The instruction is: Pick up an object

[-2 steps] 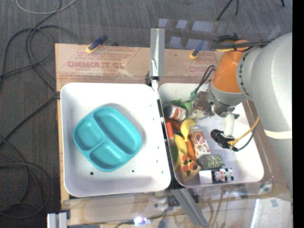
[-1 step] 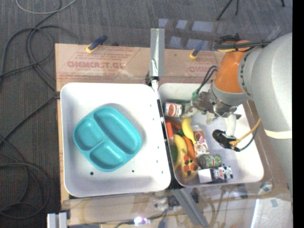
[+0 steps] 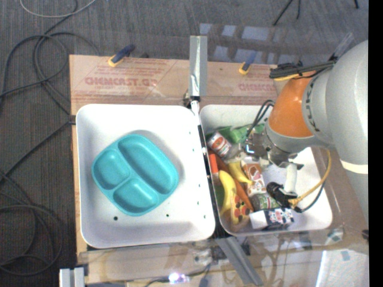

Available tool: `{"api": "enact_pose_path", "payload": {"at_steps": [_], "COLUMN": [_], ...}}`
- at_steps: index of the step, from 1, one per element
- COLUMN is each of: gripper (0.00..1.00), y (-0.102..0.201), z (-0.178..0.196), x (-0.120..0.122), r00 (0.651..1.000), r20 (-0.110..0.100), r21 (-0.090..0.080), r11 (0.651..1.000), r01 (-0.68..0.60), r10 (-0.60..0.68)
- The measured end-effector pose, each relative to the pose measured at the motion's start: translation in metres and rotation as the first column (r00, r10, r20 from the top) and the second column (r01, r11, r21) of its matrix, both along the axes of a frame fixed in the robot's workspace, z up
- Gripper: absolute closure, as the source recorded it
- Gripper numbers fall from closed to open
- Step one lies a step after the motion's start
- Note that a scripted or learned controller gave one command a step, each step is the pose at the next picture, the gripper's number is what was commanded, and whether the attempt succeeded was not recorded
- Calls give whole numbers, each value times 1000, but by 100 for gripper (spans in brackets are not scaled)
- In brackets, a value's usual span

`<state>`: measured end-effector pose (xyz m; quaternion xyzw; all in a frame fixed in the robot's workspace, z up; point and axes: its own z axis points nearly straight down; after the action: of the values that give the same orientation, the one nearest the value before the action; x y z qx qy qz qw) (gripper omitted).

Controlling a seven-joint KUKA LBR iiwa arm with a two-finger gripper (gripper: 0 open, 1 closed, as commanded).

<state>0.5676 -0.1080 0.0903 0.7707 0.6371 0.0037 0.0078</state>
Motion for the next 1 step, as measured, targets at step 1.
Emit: {"api": "enact_pose_path", "payload": {"at_steps": [1], "gripper": [100], "y": [0], "z": [10], "x": [2], "r00": [1000], "r20": [2], "r21": [2], "r11": [1000], "r01": [-1], "r10": [1]}}
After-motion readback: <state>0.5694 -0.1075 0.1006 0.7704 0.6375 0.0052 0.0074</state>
